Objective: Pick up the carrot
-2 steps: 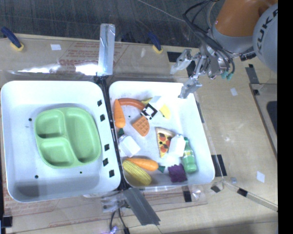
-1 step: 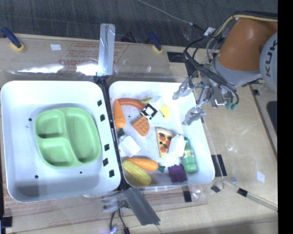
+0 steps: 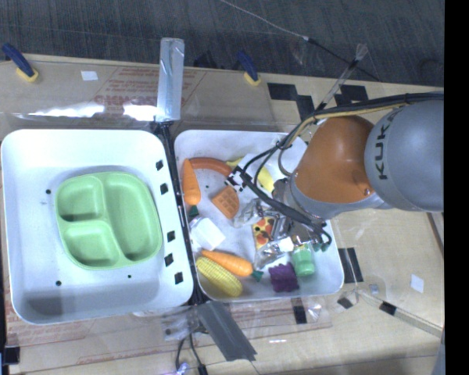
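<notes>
Two white bins sit side by side on the table (image 3: 391, 233), the right bin (image 3: 219, 141) crowded, with the carrot (image 3: 228, 262) near its front edge beside the corn (image 3: 217, 276), while the hand (image 3: 277, 237), grip unreadable, hovers mid-bin.

1. Worktop (image 3: 391, 241): pale wood surface, with black-and-white markers near the right bin.
2. Left white bin (image 3: 16, 209) rests directly on it.
3. Right white bin (image 3: 328, 276) sits just beside the left one, the two touching.
</notes>
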`<state>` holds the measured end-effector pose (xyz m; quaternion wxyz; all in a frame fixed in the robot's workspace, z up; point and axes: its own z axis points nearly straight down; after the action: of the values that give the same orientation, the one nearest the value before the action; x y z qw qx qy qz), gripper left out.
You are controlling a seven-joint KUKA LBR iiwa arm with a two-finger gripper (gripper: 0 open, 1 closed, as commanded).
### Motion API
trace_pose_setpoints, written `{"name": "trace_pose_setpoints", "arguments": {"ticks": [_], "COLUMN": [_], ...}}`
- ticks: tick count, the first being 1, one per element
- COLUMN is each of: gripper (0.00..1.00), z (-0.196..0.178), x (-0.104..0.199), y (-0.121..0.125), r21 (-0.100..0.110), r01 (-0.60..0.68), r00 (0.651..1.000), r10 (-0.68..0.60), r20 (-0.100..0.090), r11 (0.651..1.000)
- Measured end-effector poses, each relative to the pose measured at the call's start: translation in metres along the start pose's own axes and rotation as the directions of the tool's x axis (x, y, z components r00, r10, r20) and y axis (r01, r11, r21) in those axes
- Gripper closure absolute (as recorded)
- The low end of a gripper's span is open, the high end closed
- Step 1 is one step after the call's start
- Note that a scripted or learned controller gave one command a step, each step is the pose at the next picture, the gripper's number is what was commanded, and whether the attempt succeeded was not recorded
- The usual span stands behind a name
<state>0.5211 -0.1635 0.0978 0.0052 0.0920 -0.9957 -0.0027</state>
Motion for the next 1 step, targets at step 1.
{"name": "trace_pose_setpoints", "arguments": {"ticks": [1], "gripper": [1.00], "z": [-0.0149], "x": [-0.0049], "y": [0.0002], "r21": [0.006], "r01": [0.010], "r00": [1.000], "r10": [-0.010], "r20": [0.011], "r11": [1.000]}}
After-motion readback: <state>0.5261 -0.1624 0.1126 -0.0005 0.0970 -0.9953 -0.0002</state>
